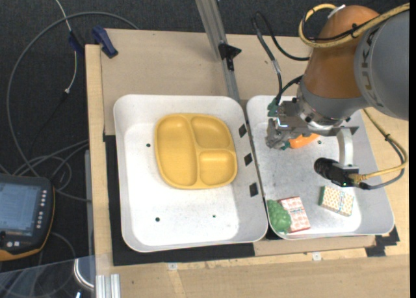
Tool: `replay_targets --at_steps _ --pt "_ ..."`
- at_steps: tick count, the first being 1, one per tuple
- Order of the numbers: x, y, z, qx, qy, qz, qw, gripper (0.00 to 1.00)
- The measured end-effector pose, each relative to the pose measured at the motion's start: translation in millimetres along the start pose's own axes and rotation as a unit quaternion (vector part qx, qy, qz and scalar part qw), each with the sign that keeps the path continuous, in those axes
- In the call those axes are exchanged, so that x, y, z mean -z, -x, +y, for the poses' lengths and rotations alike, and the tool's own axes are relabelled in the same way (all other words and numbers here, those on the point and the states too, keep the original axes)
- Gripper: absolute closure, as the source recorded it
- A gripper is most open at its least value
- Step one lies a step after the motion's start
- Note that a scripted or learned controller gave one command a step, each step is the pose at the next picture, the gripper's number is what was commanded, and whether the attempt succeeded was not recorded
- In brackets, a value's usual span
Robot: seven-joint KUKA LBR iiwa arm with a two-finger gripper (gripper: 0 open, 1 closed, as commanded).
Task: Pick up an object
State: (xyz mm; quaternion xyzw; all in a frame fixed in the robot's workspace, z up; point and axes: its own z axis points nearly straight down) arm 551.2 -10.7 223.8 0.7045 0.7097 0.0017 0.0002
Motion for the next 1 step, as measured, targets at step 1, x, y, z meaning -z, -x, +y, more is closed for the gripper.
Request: replay_targets --at_steps 1 --pt "-5.8 -49.3 9.1 0.0 -0.001 0.0 1.0 1.0"
